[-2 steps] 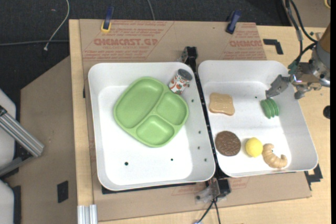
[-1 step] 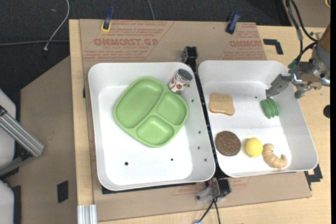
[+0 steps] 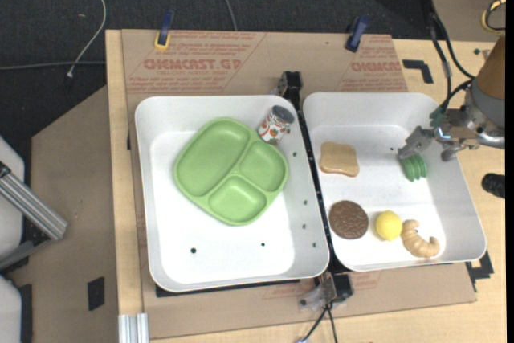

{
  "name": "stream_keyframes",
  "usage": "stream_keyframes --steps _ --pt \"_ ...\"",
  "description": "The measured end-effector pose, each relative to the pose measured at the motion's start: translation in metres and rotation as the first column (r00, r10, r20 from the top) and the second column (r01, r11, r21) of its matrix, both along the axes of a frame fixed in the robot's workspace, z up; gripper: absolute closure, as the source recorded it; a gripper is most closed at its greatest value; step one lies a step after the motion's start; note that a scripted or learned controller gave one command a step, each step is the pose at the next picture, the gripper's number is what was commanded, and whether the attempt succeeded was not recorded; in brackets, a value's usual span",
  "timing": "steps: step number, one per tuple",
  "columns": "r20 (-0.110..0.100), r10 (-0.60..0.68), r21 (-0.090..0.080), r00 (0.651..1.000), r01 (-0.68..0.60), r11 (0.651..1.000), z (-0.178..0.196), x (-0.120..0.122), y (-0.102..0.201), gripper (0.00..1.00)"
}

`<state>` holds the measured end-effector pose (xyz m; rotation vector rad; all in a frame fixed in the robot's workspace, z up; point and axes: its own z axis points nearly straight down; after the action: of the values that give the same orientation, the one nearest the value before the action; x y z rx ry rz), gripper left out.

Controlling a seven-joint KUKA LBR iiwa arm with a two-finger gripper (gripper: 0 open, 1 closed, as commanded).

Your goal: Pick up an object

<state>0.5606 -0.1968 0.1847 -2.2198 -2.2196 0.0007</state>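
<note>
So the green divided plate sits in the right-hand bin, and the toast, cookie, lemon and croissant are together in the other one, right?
Not quite. The camera view shows the green divided plate in the left-hand bin, beside a small can. The toast, cookie, lemon and croissant are together in the other one, the right-hand bin.

A single fixed camera looks down on the bench (image 3: 241, 44) from above, at a slant, tilted a little toward the bench's far edge. It stands far enough back to take in both white bins whole: the left bin (image 3: 161, 253) and the right bin (image 3: 462, 209), side by side mid-frame. Dark floor with cables shows beyond the bench's far edge and at its left side. The arm (image 3: 491, 92) enters from the frame's right edge, cropped there
</note>
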Motion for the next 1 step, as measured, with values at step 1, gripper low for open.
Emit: stream_keyframes --steps 1 --pt "-0.004 0.000 0.001 1.000 0.000 1.000 -0.0456 -0.0033 -0.0067 0.00"
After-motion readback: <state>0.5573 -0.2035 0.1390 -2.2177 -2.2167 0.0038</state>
